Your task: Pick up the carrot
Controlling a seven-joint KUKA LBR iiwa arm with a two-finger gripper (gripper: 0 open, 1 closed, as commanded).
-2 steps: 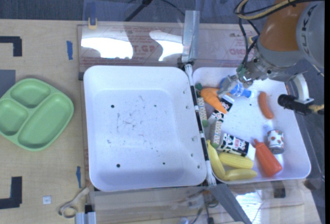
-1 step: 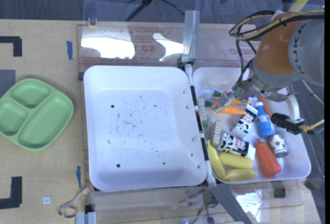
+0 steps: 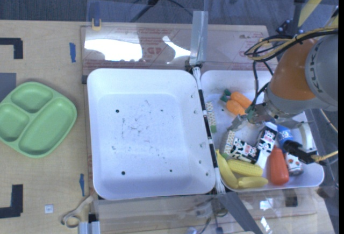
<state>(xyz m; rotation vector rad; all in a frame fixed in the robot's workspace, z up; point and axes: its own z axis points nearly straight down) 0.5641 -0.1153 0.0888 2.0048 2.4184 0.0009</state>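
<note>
Holding carrot (image 3: pixel 238 101), banana (image 3: pixel 226 169), corn (image 3: pixel 245 167): right bin (image 3: pixel 314 176); claw (image 3: pixel 248 117) grip state unclear.

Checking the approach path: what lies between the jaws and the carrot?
In the camera view, nothing: the gripper hangs just below the carrot in the right bin, with only a sliver of white bin floor between them.
</note>
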